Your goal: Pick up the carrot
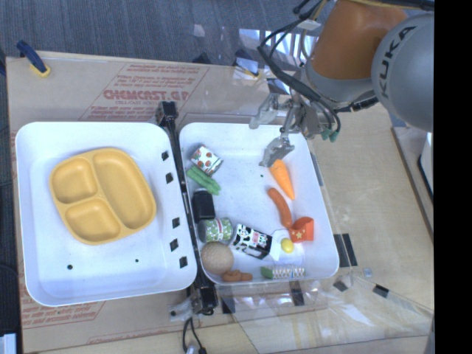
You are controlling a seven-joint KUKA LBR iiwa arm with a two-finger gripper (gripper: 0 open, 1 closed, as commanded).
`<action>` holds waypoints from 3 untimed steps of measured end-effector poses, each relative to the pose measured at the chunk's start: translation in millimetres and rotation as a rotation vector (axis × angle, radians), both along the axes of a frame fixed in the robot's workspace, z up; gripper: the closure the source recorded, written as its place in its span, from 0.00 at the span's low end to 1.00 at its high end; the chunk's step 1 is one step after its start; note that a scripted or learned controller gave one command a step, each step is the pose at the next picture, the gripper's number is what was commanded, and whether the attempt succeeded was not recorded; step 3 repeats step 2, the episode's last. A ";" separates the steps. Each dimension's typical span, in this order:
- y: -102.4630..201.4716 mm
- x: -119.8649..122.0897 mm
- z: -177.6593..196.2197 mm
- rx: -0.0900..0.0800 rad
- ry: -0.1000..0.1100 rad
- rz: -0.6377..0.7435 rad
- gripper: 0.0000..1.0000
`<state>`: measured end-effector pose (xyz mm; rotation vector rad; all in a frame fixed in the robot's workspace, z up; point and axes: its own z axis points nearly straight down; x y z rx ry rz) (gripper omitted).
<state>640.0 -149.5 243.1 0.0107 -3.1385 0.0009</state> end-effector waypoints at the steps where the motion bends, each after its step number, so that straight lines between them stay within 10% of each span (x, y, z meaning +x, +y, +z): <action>1: -38.3 14.1 -143.1 0.004 0.012 -0.049 0.00; 2: -36.2 19.0 -129.1 0.003 0.003 -0.041 1.00; 3: -36.2 19.0 -129.1 0.003 0.003 -0.041 1.00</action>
